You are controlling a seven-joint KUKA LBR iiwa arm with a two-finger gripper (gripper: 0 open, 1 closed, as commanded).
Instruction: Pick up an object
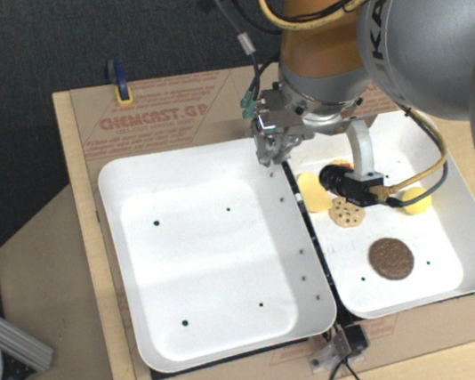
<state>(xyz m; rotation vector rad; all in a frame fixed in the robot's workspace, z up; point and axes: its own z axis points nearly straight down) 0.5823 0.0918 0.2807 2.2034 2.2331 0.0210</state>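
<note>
Camera view.

- Arm [435,25]: grey with an orange band, reaching in from the right over the right bin's far edge.
- Gripper [269,150]: at the far end of the seam where the two bins meet. Whether it is open or closed, or has hold of anything, cannot be told from this angle.
- Left bin [205,262]: white and shallow, with small dark dots on its floor.
- Right bin [449,239]: white, carrying four objects.
- Yellow slice [311,192]: pale and flat, by the right bin's left edge, toward the far end.
- Biscuit [345,212]: round, tan and speckled, possibly a cookie. It sits just beside the yellow slice, on its near side.
- Brown disc [391,258]: dark and flat, toward the near edge, apart from the rest.
- Yellow lump [416,201]: bright, mid-bin, right of the biscuit.
- Board [161,107]: brown with red print, under both bins.
- Clamp [119,82]: on the board's far edge.
</note>
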